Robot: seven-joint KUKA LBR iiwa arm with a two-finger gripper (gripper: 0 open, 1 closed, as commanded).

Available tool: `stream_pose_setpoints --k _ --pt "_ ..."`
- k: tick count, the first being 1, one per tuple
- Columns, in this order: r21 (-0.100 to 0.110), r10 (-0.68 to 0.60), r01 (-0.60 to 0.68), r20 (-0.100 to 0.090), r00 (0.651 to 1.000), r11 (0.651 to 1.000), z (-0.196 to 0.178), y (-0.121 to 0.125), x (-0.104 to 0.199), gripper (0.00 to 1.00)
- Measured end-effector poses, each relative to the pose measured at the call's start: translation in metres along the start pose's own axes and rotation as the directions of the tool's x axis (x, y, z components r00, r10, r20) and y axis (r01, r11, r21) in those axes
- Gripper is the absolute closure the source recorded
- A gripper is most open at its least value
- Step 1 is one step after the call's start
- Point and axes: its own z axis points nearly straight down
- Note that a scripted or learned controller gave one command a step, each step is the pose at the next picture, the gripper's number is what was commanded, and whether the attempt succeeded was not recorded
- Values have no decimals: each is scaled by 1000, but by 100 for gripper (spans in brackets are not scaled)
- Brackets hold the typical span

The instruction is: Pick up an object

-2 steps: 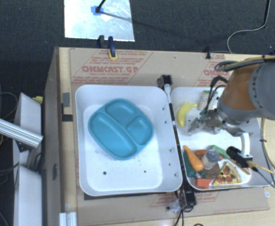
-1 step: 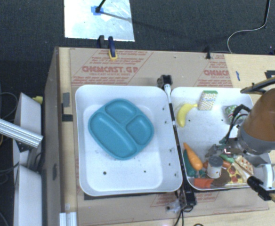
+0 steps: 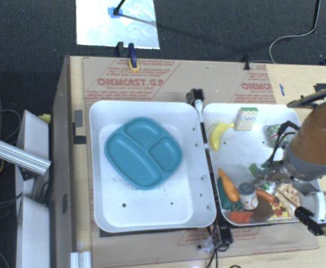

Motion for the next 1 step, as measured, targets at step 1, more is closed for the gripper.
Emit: stream_pose_setpoints --k 1 --pt "1 -2 2 0 1000 1000 -63 63 59 100"
